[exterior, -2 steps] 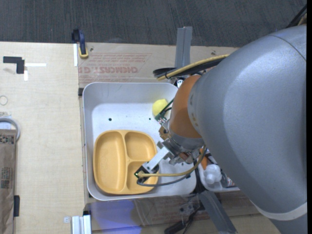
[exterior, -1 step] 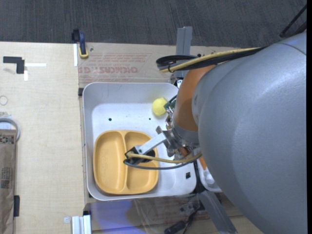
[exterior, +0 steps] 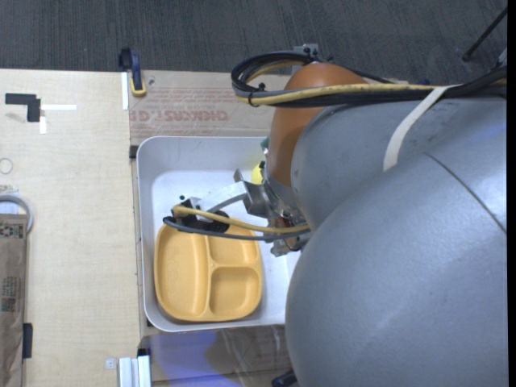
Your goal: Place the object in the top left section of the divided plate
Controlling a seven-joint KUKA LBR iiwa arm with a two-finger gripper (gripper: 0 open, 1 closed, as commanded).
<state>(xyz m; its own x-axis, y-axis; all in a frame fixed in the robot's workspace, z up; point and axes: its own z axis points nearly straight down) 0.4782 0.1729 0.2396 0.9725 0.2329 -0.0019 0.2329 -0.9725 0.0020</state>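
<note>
A yellow divided plate lies in the near part of the white bin. It has one long section on its left and two smaller ones on its right, and the parts of them I can see show bare yellow. My gripper hangs over the plate's far right edge, largely covered by the grey arm and wrist. A small yellow-green thing peeks out beside the orange band, just behind the gripper. What it is stays hidden, and so does any contact with the gripper.
The grey arm covers the bin's right side and everything right of it. A wooden bench top spreads to the left, with a brown packet at its left edge. Brown cardboard lies behind the bin.
</note>
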